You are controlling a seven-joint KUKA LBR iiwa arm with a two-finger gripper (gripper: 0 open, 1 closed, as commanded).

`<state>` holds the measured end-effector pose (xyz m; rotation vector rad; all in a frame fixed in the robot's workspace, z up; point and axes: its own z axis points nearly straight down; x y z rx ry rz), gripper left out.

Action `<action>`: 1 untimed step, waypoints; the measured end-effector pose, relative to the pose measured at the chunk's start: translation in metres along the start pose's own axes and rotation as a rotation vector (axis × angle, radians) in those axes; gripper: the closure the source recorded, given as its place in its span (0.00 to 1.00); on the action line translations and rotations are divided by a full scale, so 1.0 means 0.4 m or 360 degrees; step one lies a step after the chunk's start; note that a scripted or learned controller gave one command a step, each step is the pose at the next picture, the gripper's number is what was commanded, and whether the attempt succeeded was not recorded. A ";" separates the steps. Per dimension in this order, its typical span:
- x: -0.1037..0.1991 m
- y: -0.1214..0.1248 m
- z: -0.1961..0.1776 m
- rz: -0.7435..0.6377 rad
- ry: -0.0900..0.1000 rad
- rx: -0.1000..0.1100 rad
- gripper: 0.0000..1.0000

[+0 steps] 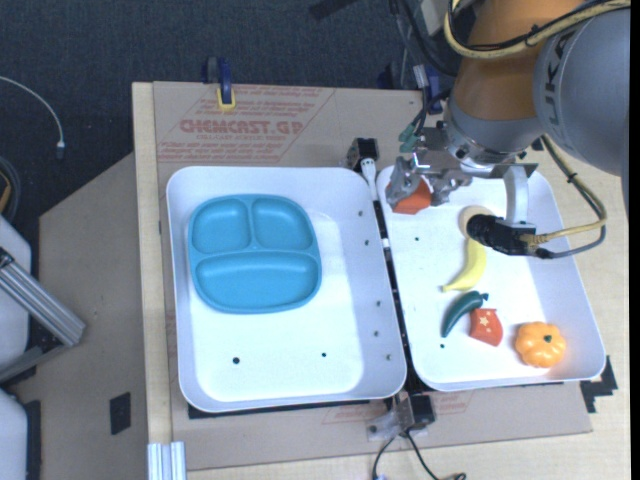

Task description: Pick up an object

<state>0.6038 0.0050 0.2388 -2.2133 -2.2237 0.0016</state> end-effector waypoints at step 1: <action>0.147 -0.053 -0.004 -0.0003 0.0001 0.0000 1.00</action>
